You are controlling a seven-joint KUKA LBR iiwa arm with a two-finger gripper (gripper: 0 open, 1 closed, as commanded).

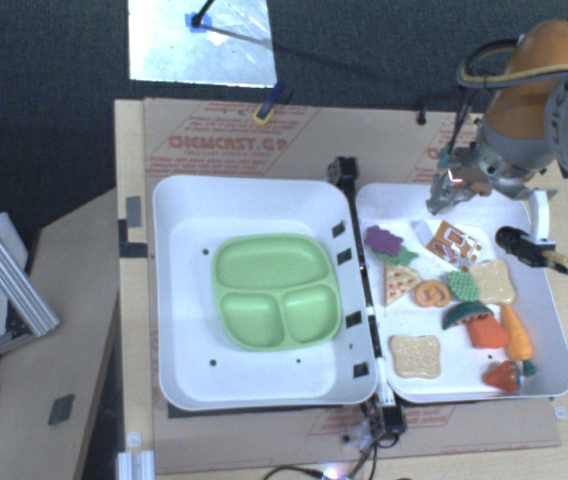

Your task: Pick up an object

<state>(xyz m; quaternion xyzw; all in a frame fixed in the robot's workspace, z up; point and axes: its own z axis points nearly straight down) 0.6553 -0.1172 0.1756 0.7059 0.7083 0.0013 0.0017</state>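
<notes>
Well to the left of the fingers (442,200) sits the left bin (179,268), holding one green divided tray (272,290) and nothing to grasp. The right bin (554,363) carries all the candidates, and the fingers hang over its upper edge, pointing down; whether they are apart or together I cannot tell, and nothing shows between them. Just below and left of the fingers lies one purple grape bunch (384,239); directly below, nearest of all, one orange-and-white packet (454,243). Further below come one pizza slice (399,283), one pretzel (431,293), one green waffle piece (462,287) and two bread slices, the lower (415,356) well below, the upper (494,281) down to the right. Lowest right are one carrot (517,332), one red-and-green pepper piece (475,326) and one small red fruit (502,374). The packet looks the soundest choice: closest and fairly free of neighbours. A clean pick would mean centring straight above it, descending vertically, and closing across its narrow side, clear of the waffle piece.
</notes>
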